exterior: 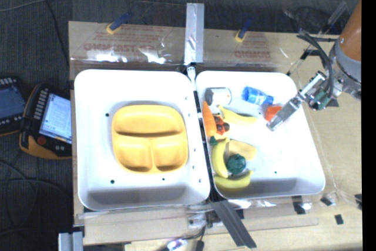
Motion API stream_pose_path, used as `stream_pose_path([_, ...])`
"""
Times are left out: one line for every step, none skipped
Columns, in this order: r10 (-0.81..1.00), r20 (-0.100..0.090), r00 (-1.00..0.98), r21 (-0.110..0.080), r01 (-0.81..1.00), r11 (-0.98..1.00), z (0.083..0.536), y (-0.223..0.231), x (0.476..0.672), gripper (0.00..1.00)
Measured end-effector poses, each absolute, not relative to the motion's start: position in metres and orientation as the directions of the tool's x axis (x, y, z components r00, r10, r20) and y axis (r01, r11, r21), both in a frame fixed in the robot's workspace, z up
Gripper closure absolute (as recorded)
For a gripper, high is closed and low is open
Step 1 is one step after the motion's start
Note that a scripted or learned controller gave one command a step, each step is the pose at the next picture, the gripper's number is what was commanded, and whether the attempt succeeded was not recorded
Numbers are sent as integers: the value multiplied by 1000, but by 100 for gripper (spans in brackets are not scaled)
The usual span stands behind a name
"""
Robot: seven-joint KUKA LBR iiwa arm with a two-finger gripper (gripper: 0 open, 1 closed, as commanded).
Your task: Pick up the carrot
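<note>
Whether the jaws stand apart or together cannot be told, since the grey two-finger gripper (pixel 277 118) shows as one slim slanted shape over the right side of the right-hand shallow white bin (pixel 305 161), just beside a small red-orange object (pixel 272 109) and carrying nothing visible. The slim orange carrot (pixel 207 119) lies lengthwise against that bin's left wall, well apart from the gripper, so the arm must likely cross leftward. A yellow banana (pixel 224 173) curls near its near end and a small red toy (pixel 221 124) touches its side; this crowding probably narrows the approach. The yellow compartmented plastic tray (pixel 150 137) sits in the left bin.
</note>
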State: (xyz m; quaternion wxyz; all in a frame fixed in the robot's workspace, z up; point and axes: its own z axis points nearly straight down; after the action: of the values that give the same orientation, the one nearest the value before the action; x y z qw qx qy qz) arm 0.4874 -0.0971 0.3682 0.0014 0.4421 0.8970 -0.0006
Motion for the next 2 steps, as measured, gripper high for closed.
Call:
stream_pose_path([842,-2,-539,2,842,539,380,-86,507,0])
stream_pose_path([473,-7,-881,1,473,881,436,-93,486,0])
